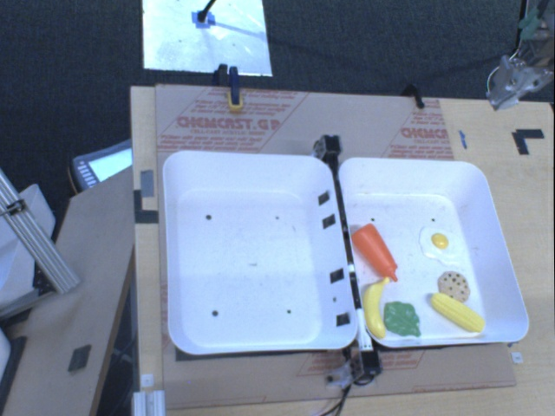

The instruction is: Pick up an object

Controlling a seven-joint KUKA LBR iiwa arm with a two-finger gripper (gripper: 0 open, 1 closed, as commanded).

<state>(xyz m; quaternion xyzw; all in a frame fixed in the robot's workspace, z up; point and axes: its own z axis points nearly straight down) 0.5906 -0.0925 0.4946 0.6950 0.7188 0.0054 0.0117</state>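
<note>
The right bin point(486, 199) holds several toy foods. An orange carrot point(375, 248) lies near its left wall, with a yellow banana point(375, 308) and a green leafy piece point(401, 318) below it. A fried egg point(438, 242) sits toward the right, a brown cookie point(453, 285) just under it, and a yellow corn cob point(457, 312) near the front right corner. My gripper point(518, 81) hangs at the far upper right, beyond the right bin's back corner and well away from all the objects.
The left bin point(173, 232) adjoins the right one along a divider with black clips point(334, 250). A yellow clamp point(234, 89) grips the bench's back edge. A metal sheet point(206, 22) lies on the floor behind. A side table point(78, 258) stands at left.
</note>
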